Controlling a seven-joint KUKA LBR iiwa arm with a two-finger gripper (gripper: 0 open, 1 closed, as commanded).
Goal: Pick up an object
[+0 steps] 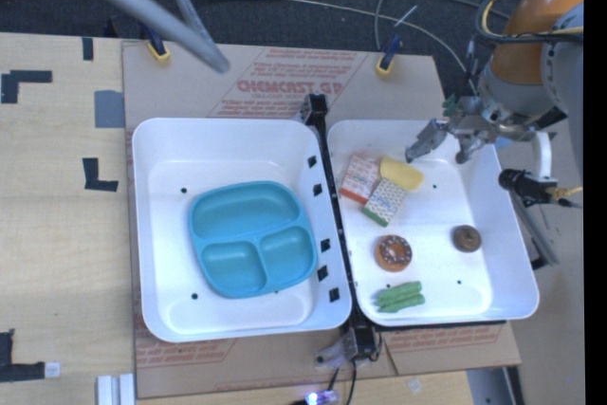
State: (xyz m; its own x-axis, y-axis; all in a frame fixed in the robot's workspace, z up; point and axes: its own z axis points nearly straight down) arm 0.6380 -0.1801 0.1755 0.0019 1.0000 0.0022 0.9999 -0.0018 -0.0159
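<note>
Currently, right bin (pixel 493 299): yellow piece (pixel 401 173) near far edge, touching two patterned packets (pixel 373 189); glazed donut (pixel 393 251) at centre; brown cookie (pixel 466 238) toward right edge; green beans (pixel 399 296) near front edge. Gripper (pixel 444 143) over far right corner, fingers spread, holding nothing. Left bin (pixel 156 156): blue divided plate (pixel 252 236), central.

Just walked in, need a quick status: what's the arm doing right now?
The gripper sits over the top edge of the right bin, with nothing visibly held. Below it in that bin lie a yellow piece, two patterned packets, a donut, a brown cookie and green beans. The left bin holds a blue divided plate.
</note>
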